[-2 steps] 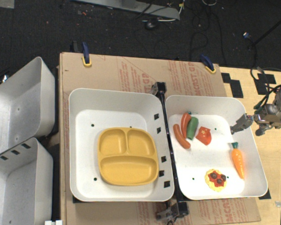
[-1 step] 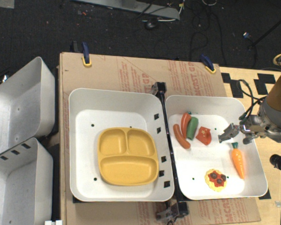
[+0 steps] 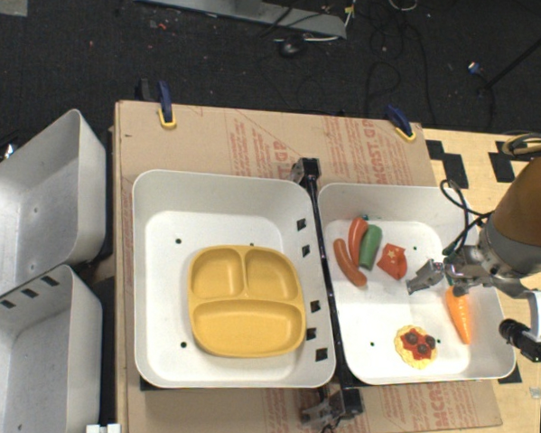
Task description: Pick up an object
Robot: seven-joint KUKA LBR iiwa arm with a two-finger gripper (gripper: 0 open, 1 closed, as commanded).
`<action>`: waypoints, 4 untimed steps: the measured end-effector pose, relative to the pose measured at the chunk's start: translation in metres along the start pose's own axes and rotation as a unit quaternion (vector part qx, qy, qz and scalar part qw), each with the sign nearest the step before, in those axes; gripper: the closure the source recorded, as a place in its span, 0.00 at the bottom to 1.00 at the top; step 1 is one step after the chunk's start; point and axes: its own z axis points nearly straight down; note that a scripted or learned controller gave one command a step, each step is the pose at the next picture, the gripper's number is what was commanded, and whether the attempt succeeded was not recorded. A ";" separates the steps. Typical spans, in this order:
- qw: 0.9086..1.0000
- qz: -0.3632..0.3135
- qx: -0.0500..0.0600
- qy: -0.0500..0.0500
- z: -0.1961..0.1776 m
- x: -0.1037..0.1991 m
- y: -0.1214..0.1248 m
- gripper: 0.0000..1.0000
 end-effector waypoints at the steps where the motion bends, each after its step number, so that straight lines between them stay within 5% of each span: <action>1: 1.000 -0.003 -0.003 0.004 0.037 0.005 0.003 0.00; 2: 1.000 -0.002 -0.002 0.001 0.029 0.003 0.002 1.00; 4: 1.000 -0.002 -0.005 -0.002 -0.077 0.000 0.003 1.00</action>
